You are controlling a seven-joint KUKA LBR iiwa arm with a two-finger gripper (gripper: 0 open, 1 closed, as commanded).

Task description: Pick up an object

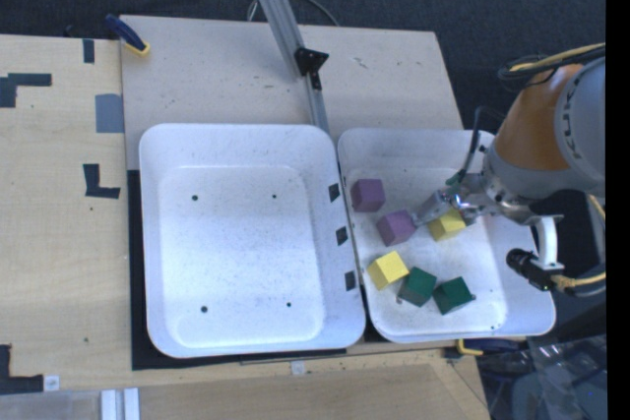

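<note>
Fingers' state: cannot tell; gripper (442,210) sits touching yellow cube (448,226), so check you straddle it squarely before lifting.

No readable text, label, brand or number shows on the bench, the bins or the blocks

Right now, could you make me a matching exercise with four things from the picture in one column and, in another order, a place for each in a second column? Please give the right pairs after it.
Things:
1. lower yellow block
2. upper purple block
3. blue and yellow clamp
4. gripper

Places:
A. on the bench above the left bin
B. just left of the two green blocks
C. farthest up among the blocks in the right bin
D. at the upper yellow block

Pairs: 1-B, 2-C, 3-A, 4-D
</note>
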